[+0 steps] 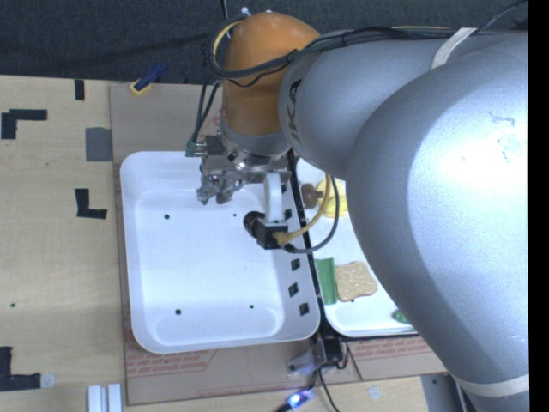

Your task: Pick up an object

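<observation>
Here we see the tool [216, 187] low over the left bin [206, 316], its state untellable, while the toast-like piece [353, 281] lies well off to its right.

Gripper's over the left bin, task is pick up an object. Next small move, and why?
Probably swing the gripper right toward the right bin. It hangs over bare floor at the left bin's far edge, while the toast-like piece and green item lie in the right bin.

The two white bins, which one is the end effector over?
The left bin: the end effector hangs over its far edge. The right bin holds a toast-shaped piece.
</observation>
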Robot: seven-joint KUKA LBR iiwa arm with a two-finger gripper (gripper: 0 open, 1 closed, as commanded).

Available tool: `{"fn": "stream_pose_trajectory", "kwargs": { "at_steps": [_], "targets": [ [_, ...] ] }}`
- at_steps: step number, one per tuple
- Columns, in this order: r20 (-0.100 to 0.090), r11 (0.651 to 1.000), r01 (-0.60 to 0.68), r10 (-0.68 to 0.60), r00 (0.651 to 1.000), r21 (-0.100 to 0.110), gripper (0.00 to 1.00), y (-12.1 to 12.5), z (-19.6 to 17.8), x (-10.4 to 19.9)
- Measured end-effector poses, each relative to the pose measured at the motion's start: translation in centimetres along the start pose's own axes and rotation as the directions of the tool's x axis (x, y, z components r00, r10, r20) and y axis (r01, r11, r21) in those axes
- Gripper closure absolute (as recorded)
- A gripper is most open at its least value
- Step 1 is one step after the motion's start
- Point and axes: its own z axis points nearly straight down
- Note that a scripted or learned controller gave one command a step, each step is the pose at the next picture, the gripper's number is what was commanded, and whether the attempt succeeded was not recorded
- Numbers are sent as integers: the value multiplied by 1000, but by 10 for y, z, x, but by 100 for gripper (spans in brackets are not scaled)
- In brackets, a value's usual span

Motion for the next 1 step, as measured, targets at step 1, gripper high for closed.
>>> {"fn": "stream_pose_trajectory", "kwargs": {
  "at_steps": [1],
  "targets": [
    [2, 1000, -12, 12, 1000, -12, 100, -17, -5, -13]
  ]
}}
